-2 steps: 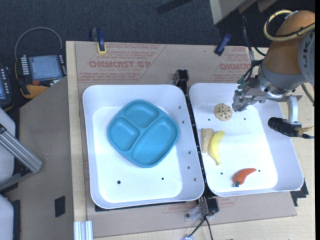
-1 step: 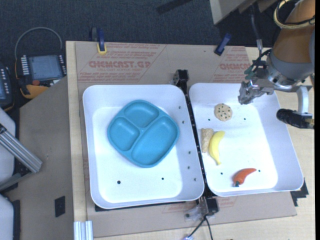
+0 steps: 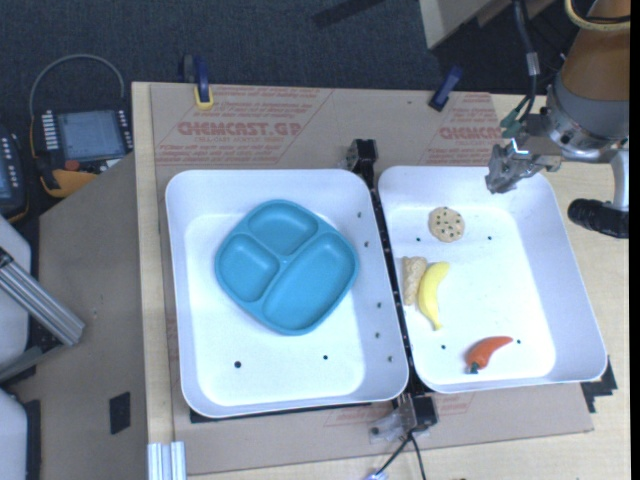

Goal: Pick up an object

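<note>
While the claw, grip unreadable, hovers upper right, the cookie lies near.

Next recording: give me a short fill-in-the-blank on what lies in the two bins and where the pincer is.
1. The blue divided plate lies in the ____ bin.
2. The banana lies between the cookie and the ____.
3. The pincer hovers over the right bin's ____ edge.
4. The right bin holds ____ food items.

Missing words: left; chili pepper; far; four
</note>
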Motion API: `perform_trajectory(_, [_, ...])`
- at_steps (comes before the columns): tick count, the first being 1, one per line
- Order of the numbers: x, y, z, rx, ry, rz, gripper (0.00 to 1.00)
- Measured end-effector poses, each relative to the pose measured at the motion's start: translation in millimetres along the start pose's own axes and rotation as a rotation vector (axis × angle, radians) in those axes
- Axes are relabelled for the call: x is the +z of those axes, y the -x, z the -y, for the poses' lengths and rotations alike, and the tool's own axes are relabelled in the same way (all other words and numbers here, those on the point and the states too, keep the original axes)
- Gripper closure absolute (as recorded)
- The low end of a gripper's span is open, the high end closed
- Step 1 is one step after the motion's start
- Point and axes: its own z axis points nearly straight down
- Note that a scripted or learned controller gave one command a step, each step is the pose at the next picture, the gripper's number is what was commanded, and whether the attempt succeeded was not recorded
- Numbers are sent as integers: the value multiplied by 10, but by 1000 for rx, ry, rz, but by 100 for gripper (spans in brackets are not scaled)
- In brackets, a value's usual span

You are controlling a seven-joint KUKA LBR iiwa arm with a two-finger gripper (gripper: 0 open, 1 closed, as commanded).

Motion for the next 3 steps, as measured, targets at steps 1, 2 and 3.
perform_trajectory(1, [110,-558,47,-2,-6,-2,100])
perform_trajectory(2, [65,-1124,169,-4,-7,-3,100])
perform_trajectory(3, [230,-1671,267,-5,-8,-3,100])
